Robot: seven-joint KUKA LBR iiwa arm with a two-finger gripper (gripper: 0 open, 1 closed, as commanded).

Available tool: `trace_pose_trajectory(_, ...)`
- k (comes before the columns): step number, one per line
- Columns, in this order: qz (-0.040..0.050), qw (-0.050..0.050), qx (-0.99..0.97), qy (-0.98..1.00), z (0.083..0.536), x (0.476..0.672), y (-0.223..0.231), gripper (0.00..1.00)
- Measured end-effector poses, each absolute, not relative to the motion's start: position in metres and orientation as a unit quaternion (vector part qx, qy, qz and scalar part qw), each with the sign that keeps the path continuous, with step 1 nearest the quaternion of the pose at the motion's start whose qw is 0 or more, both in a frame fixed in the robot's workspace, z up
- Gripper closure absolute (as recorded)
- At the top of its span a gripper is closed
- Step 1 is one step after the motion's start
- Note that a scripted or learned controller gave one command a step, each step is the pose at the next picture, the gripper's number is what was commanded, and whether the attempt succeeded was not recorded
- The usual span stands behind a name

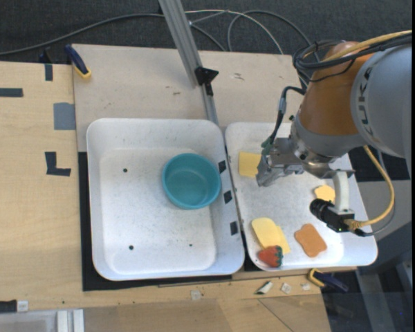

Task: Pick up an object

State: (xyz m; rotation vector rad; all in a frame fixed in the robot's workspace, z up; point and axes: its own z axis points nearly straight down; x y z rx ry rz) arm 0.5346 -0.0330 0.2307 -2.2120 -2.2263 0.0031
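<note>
Teal bowl mid left bin, rest bare, right bin centre open btwn 5 items

Even, diffuse overhead light; no harsh glare. Beneath my pincer I cast a soft shadow on the right bin. Overall focus slightly soft, grainy.

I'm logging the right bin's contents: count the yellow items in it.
3. A yellow square by the left wall beside the hand, a pale yellow piece near the front, a small yellow bit at right. The arm may hide more.
</note>
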Motion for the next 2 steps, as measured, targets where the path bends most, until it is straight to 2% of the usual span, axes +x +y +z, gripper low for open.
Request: trace_pose_trajectory(2,-0.0002,0.001,-0.704,-0.710,0.238,0.564,0.087,1.00)
